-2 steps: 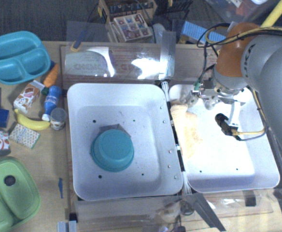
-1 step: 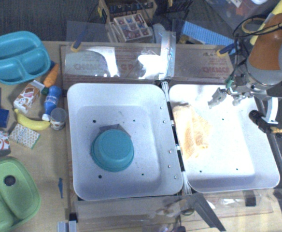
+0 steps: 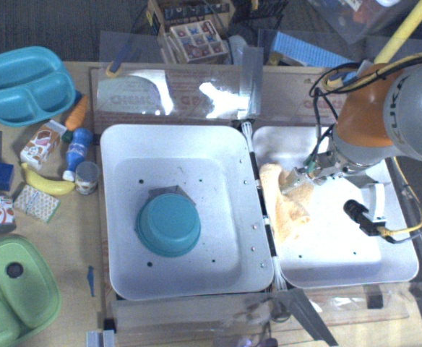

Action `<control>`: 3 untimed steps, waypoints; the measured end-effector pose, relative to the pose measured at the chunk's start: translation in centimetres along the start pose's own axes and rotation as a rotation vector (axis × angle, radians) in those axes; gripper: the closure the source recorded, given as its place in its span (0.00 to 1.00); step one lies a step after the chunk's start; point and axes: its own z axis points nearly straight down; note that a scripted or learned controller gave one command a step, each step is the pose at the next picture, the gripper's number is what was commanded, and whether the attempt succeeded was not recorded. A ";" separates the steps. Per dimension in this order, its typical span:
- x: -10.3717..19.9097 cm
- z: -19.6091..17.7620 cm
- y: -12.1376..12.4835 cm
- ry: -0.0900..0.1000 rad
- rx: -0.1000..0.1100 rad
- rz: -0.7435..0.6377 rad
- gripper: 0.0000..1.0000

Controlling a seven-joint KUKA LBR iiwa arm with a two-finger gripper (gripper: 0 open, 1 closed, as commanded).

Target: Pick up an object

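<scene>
- Down in the right bin [image 3: 384, 266], the claw [image 3: 300, 179] sits low against the pale, bread-like lump [image 3: 289, 208], placed for a grab from above.
- The lump lies just under and to the left of the claw, touching it at its top end, hard against the bin's left wall.
- Whether the claw is apart or closed, I cannot tell; the tips blur into the lump.
- Further left of the claw, a blue bowl [image 3: 169, 224] rests upside down in the other bin [image 3: 124, 157], well apart.
- On the worktop [image 3: 66, 266] far left, a banana [image 3: 46, 181] waits untouched.
</scene>
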 end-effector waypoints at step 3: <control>0.7 0.2 -1.2 0.000 0.002 -0.032 0.00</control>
